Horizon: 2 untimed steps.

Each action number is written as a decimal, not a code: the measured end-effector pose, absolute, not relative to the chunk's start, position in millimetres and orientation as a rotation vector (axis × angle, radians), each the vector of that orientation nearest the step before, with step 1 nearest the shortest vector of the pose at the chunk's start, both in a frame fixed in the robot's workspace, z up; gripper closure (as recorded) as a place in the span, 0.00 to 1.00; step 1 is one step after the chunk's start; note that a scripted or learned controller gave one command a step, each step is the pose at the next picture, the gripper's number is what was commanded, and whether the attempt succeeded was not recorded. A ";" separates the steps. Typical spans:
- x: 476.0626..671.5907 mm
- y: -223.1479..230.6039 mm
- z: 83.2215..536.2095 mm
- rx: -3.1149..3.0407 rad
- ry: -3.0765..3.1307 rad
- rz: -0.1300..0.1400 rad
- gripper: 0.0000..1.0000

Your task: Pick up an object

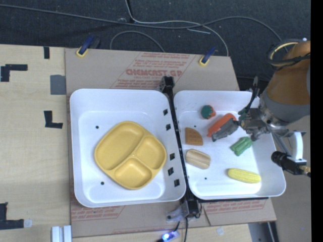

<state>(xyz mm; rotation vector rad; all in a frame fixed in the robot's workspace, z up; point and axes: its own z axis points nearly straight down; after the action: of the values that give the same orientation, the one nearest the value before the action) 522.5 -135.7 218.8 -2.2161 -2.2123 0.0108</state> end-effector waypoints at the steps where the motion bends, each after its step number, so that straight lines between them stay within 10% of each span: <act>1: 524.6 -135.5 223.1 -2.218 -2.221 0.003 0.00; 2: 519.3 -132.6 177.3 -2.217 -2.218 0.007 0.00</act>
<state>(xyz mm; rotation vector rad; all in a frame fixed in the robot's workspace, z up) 519.3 -132.6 177.3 -2.2170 -2.2177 0.0070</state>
